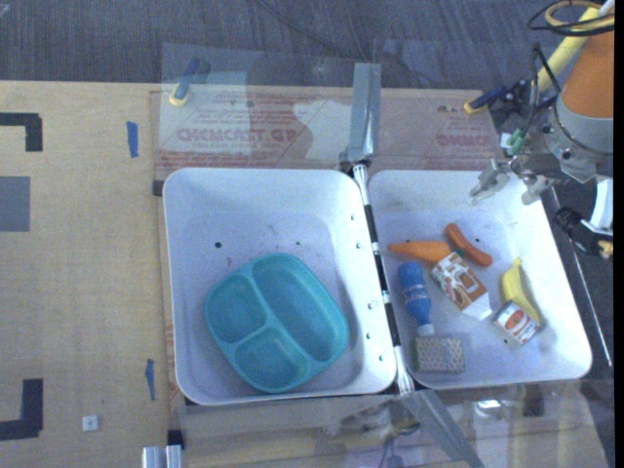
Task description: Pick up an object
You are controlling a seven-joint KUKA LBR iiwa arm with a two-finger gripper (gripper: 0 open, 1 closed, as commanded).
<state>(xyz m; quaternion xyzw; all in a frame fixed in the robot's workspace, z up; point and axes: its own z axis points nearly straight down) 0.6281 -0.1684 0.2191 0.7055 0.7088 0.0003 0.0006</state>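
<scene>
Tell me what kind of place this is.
Probably a robotics lab's grasping bench: two shallow white bins side by side, the right one holding toy groceries such as an orange plastic carrot, and a grey-and-orange robot arm's gripper above it.

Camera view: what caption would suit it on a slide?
Robot gripper open above the right bin of toy food; teal plate in left bin.

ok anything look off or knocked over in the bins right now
Nothing stands out. The blue bottle lies on its side in the right bin, as loosely dropped as the carrot and banana. The teal divided plate sits flat in the left bin.
</scene>
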